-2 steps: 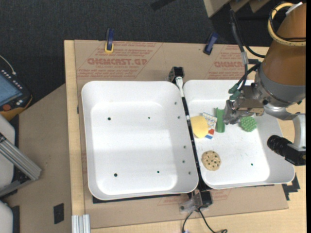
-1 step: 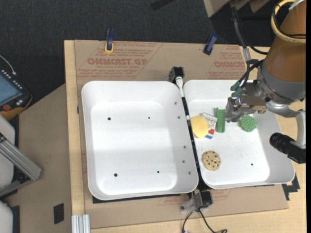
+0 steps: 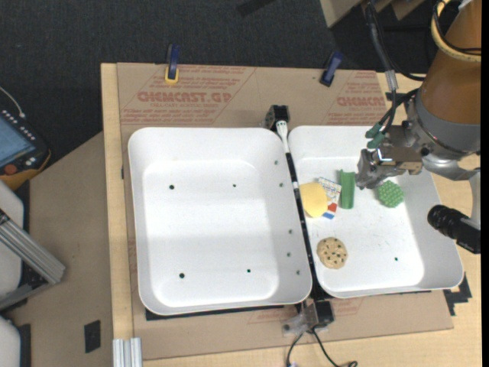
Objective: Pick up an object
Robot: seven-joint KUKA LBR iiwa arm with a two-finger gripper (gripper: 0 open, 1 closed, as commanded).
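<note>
The right bin (image 3: pixel 428 274) holds a few small objects. A yellow rounded piece (image 3: pixel 312 199) lies at its left side, with a small white, red and blue item (image 3: pixel 330 208) against it. A green stick-like block (image 3: pixel 347 189) stands just right of those. A green bumpy ball (image 3: pixel 390 193) lies further right. A brown cookie (image 3: pixel 331 252) rests nearer the front. My gripper (image 3: pixel 372 173) hangs over the bin between the green block and the green ball, just above them. I see nothing held in it.
The left bin (image 3: pixel 153 281) sits beside the right one, a black divider strip (image 3: pixel 294 189) between them. Both rest on a cardboard sheet (image 3: pixel 229 90) clamped at the back by two clips. A black cylinder (image 3: pixel 454 224) juts in at the right.
</note>
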